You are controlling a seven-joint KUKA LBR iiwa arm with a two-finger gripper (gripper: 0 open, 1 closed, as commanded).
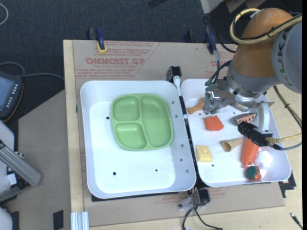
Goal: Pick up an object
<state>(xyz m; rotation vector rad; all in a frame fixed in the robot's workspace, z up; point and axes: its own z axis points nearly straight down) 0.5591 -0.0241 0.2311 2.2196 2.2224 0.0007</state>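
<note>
The end effector point(211, 105) hangs low in the right bin point(283, 169); whether it is parted or closed cannot be told. Just below it lies an orange block point(214, 123), its long axis roughly crosswise.

My own grey arm with its orange band point(268, 42) runs out past the right edge, so I lose sight of most of it. My wrist covers the far right corner of the right-hand shallow white bin point(211, 176). My two-finger claw point(209, 105) is too small and dark for me to read how its tips stand. The red watermelon-slice toy point(245, 117) lies partly hidden under my black cable point(256, 137).
</note>
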